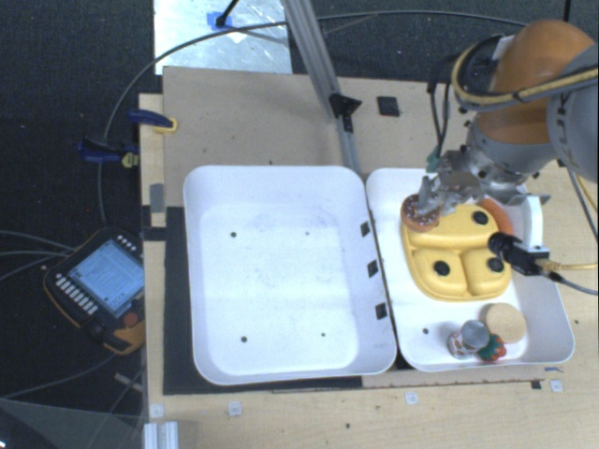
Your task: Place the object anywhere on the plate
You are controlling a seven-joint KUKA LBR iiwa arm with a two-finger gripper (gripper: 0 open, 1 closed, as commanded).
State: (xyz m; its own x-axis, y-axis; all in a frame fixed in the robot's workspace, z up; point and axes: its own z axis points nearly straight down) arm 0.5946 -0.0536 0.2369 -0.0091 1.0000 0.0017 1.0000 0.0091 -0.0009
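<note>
Camera view has the gripper sitting over a small round brownish object at the yellow plate's far-left corner, grip unclear.

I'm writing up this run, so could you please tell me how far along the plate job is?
Nearly there, it seems. A round brown object already lies at the upper left edge of the yellow plate in the right bin. In hand: the gripper is right above that object; I cannot tell whether it has let go. Left: release, if needed, and withdraw.
</note>
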